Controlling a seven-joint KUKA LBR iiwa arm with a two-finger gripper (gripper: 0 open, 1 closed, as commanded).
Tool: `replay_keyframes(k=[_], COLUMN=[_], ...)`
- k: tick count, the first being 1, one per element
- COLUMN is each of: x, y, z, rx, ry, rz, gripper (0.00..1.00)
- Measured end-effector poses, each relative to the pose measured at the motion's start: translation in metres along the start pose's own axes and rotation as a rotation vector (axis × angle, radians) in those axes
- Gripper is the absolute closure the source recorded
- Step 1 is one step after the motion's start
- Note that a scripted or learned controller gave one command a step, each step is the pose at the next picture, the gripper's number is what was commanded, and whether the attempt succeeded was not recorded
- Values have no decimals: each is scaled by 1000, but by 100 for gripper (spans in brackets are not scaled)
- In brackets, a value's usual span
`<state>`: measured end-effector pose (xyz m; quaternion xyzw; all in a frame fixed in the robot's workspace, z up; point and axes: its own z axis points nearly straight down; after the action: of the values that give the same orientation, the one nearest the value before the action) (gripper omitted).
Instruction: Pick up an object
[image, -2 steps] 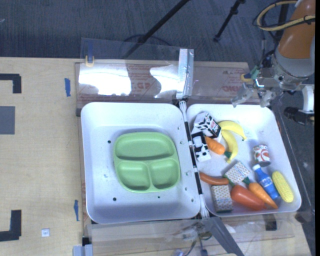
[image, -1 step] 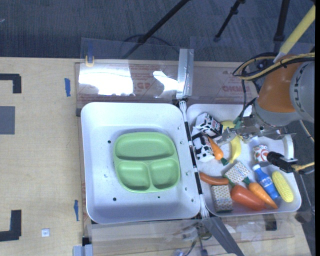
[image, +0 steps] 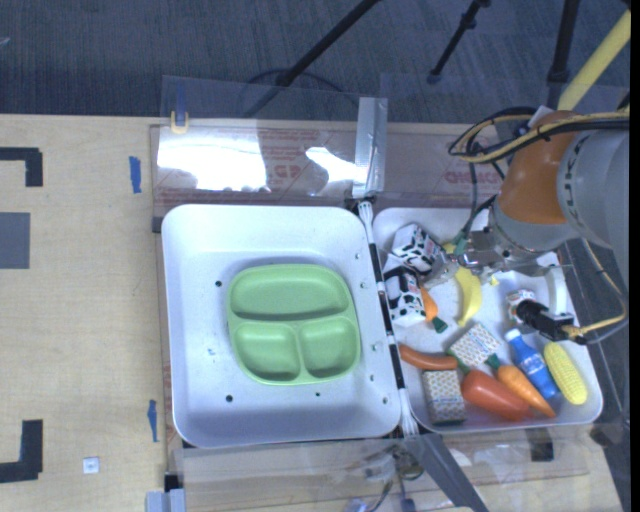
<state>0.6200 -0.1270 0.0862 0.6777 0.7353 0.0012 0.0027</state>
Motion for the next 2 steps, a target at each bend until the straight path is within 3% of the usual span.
replay_keyframes(k=[1,2], x=[-5,-7], y=[6,19], z=[-52,-11], rx=[1,4], ry=[1,2], rz=[-134,-360], gripper=[0,0])
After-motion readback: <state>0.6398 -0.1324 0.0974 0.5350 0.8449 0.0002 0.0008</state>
